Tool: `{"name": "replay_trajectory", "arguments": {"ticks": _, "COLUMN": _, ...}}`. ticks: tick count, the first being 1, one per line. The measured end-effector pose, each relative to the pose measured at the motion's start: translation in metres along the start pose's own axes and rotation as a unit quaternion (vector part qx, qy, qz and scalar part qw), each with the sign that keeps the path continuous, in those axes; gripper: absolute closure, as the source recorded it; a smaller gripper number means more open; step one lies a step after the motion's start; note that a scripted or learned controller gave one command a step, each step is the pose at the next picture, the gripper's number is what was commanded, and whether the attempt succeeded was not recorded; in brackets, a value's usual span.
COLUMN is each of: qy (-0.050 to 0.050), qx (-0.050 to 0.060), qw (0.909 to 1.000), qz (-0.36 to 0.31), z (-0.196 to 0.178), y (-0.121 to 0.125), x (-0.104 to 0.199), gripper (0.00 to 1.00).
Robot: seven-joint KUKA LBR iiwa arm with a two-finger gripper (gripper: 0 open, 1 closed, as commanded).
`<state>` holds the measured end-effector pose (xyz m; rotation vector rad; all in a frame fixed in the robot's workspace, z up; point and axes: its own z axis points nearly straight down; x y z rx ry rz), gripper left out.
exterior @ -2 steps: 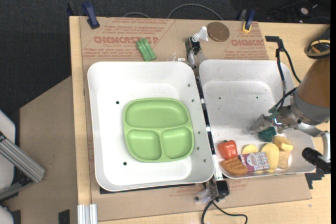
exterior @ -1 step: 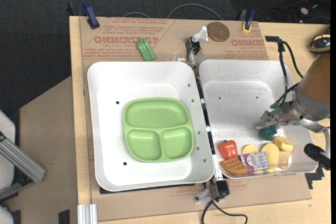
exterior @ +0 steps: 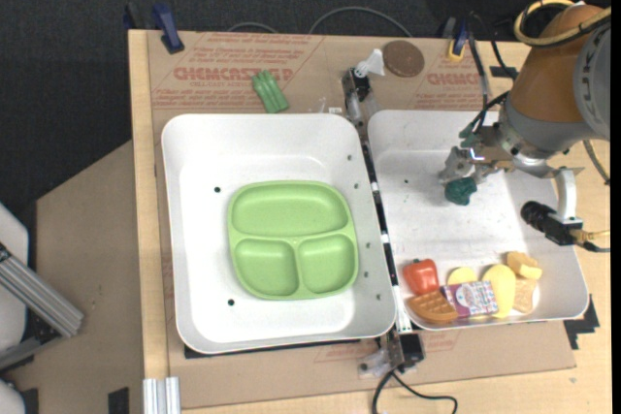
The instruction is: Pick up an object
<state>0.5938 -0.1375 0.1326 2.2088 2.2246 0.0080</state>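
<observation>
Down in the right bin [exterior: 427,136] my claw [exterior: 462,172] hung over the upper middle of the floor, my grey and orange arm [exterior: 548,82] reaching in from the right. Just under the tips sat a small dark teal object [exterior: 459,192], touching or nearly touching the claw; from that slanted angle I could not tell which. Whether my claw was spread or pressed together, I could not tell either, as the wrist hid the tips.

Well apart from that, along the bottom edge of the same bin, lay a huddle of toy food: a red pepper [exterior: 421,275], a brown waffle-like piece [exterior: 433,308] just below it, a pink and purple packet [exterior: 475,299], a yellow lemon-shaped piece [exterior: 501,285] and a pale cheese-coloured piece [exterior: 524,267] at the right end. They lay pressed close against one another.

Over in the left bin [exterior: 194,160] a green divided tray [exterior: 291,238] lay flat in the middle, one long compartment above two smaller ones.

Behind the bins, on the cardboard-covered bench [exterior: 223,68], lay a green clip [exterior: 271,92], a brown disc [exterior: 403,59] and blue clamps [exterior: 168,26] at the back edge.
</observation>
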Motion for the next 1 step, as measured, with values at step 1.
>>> {"name": "replay_trajectory", "arguments": {"ticks": 1, "qy": 0.001, "qx": -0.001, "qw": 1.0000, "qz": -0.001, "z": -0.0558, "y": 0.0441, "x": 0.0701, "gripper": 1.00}}
